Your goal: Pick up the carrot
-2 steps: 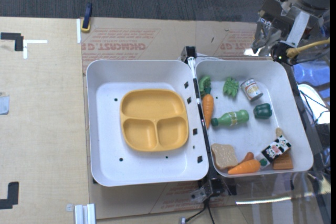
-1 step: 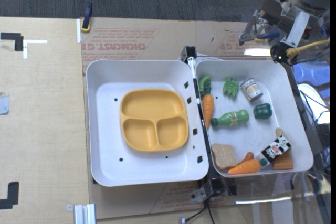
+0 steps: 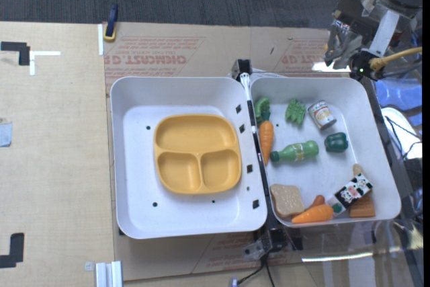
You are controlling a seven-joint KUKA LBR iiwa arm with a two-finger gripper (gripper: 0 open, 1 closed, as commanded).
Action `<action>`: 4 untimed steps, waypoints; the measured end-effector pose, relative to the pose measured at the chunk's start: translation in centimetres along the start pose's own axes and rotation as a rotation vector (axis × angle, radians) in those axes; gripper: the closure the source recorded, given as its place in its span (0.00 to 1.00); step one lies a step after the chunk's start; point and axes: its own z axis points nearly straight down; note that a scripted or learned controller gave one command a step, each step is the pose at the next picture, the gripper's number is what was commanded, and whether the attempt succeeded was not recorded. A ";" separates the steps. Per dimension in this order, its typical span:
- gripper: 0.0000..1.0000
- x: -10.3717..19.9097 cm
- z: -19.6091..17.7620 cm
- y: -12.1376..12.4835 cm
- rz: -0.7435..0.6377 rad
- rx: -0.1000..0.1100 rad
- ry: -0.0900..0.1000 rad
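Gripper (image 3: 341, 50) hung above the right bin's (image 3: 373, 119) far edge; whether it was open or clenched, I could not tell. One carrot (image 3: 266, 138) lay against that bin's left wall, a second carrot (image 3: 312, 214) by the bread (image 3: 287, 198) at the near edge

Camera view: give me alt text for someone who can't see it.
The gripper hangs above the right bin's far edge, away from the carrot lying against that bin's left wall. The left bin holds a yellow tray.
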 end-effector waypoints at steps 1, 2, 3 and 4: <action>0.00 0.0 0.0 0.0 0.001 0.001 0.000; 1.00 0.0 -0.7 0.1 -0.005 0.001 -0.005; 0.00 0.0 -0.7 0.1 -0.005 0.002 -0.005; 1.00 0.1 -1.4 0.2 -0.011 0.003 -0.010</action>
